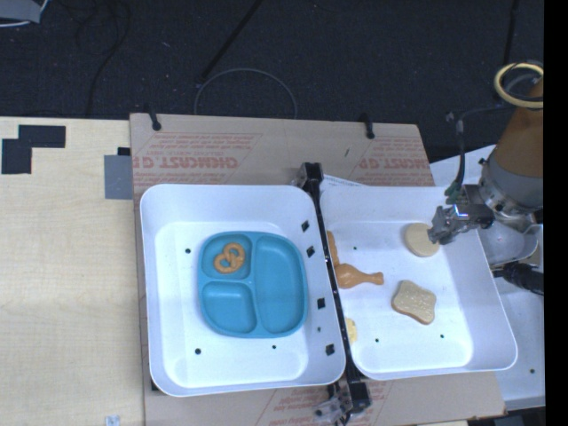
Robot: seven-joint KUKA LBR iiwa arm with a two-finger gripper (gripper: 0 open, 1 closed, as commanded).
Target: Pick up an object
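Note:
My gripper (444, 227) hangs over the right bin's (461, 349) far right side, just beside a pale round cookie-like piece (420, 240). A tan bread-slice shape (414, 301) lies toward the middle of that bin. An orange drumstick-shaped toy (358, 278) rests near the bin's left wall, with a small yellowish piece (351, 329) below it at the divider. In the left bin sits a blue divided plate (253, 284) with a pretzel (230, 257) in its upper-left compartment.
The left bin (169, 344) and right bin meet at a black clamp strip (324, 273). Both stand on a cardboard sheet (266, 153) on the wooden bench. The arm's grey body (519, 162) stands at the right edge, with cables near it.

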